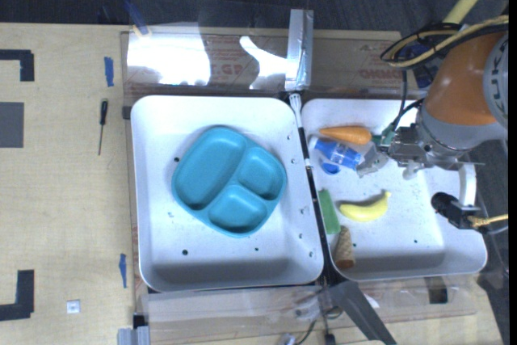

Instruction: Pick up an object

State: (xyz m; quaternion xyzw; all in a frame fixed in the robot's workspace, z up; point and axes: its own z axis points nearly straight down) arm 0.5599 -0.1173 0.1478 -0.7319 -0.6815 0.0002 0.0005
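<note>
From the camera view above the desk (56,174), two white bins sit side by side. The left bin (153,246), in the middle of the frame, carries a blue divided plate (229,178) lying flat near its centre. The right bin (420,250) carries the loose things: an orange carrot (346,134) at its upper left, a blue packet (335,154) just below and touching the carrot, a yellow banana (363,208) lower down near the bin's middle, a green stick (328,211) along the bin's left wall, and a brown cone-like piece (345,246) at the lower left corner.

The arm (464,85) comes in from the right edge of the frame, with its gripper (378,156) low over the upper part of the right bin. The tip lies just right of the blue packet and the carrot's end, seemingly touching the packet; the banana is below it, apart. Whether the fingers are spread or closed cannot be told, for the tip is small and blurred.
</note>
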